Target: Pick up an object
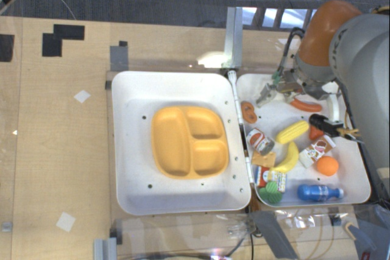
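Observation:
My gripper [266, 95] hangs over the back left part of the right bin [364, 182], with nothing visibly in it. Just below it lies an orange-red oval piece [248, 111], and a red sausage [303, 105] lies to its right. Further forward in the same bin are a yellow corn cob [291, 131], a banana [288, 159], an orange [328, 165] and a blue bottle [320, 193]. A red-and-white can [261, 142] and a cheese wedge [264, 159] sit by the bin's left wall.
The left bin [131, 192] holds a yellow divided plate [189, 141]. A small red-and-white carton [317, 150] and a green item [272, 194] also lie in the right bin. The arm's grey and orange body [341, 39] looms over the right bin's back corner.

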You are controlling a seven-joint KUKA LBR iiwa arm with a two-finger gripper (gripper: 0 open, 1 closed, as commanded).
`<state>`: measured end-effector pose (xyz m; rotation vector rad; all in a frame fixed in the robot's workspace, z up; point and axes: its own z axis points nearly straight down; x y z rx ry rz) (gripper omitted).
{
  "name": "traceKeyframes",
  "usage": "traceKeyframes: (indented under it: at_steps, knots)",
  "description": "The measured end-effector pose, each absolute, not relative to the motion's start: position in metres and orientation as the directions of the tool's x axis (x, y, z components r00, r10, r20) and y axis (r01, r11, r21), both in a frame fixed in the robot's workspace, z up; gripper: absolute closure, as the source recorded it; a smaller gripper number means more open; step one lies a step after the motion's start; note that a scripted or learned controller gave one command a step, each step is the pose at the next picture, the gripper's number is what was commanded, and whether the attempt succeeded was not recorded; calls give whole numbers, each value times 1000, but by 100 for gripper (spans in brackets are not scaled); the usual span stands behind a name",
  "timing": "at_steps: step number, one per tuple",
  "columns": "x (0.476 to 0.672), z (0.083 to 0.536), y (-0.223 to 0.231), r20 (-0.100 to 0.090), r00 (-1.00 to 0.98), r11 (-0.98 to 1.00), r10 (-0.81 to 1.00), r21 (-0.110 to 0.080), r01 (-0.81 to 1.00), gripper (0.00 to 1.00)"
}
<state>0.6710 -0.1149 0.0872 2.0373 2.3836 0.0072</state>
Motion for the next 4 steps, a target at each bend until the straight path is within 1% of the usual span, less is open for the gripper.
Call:
traceKeyframes:
  at_steps: [1, 2, 3, 4]
  knots:
    - [614, 89, -95, -5, -470, 470, 883, 9, 883, 0]
    - [669, 88, -93, 2, -375, 375, 927, -3, 927, 0]
    - [672, 101, -93, -6, -379, 379, 925, 8, 925, 100]
    - [671, 93, -91, 1, -211, 211, 977, 3, 977, 100]
